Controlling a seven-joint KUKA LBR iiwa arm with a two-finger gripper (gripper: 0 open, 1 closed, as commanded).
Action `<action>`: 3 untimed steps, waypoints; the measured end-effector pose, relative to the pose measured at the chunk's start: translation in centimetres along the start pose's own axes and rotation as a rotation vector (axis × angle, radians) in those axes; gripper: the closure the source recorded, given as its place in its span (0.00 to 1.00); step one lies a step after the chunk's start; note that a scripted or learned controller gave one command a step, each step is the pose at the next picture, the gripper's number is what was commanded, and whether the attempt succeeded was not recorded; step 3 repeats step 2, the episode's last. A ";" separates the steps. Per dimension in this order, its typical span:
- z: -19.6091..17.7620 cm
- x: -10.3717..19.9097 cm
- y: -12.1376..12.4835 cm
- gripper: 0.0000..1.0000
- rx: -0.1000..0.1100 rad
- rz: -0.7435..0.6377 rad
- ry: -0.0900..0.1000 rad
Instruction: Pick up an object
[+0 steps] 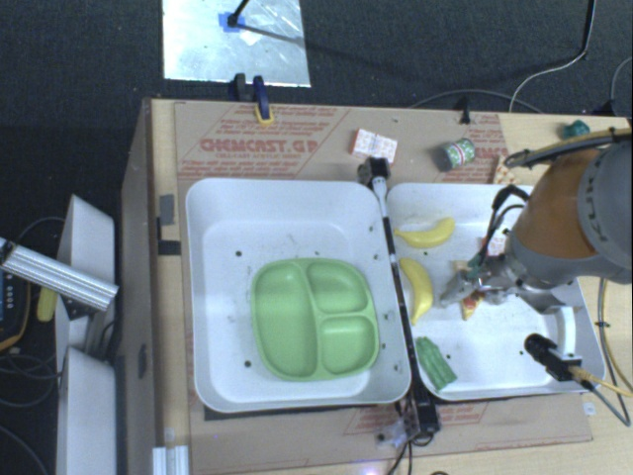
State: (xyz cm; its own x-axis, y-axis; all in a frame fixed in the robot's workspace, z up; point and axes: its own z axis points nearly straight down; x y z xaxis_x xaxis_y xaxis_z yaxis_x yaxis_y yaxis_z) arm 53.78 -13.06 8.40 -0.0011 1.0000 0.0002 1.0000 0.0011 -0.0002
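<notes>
**Pick not yet made: gripper low in the right bin**

From my remote seat, I saw the gripper [467,287] down in the right bin [495,364], just beside the lower banana [419,287], with a small reddish object [470,308] right under it. I could not tell how its claw stood, and nothing looked lifted. A second banana [427,232] and a green item [434,360] lay loose. The left bin [213,226] held a green divided tray [316,317]. I judged the grasp and lift remained.

In the right bin [554,379] lie two yellow bananas, one [427,233] near the far wall and one [419,287] by the divider, a green block [434,360] near the front, and a small red-yellow piece [470,308].
</notes>
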 end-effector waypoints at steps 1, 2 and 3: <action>-1.1 0.0 0.1 1.00 -0.003 -0.001 0.000; -10.1 5.2 -1.9 1.00 -0.004 -0.003 0.000; -10.1 5.2 -1.9 1.00 -0.004 -0.003 0.000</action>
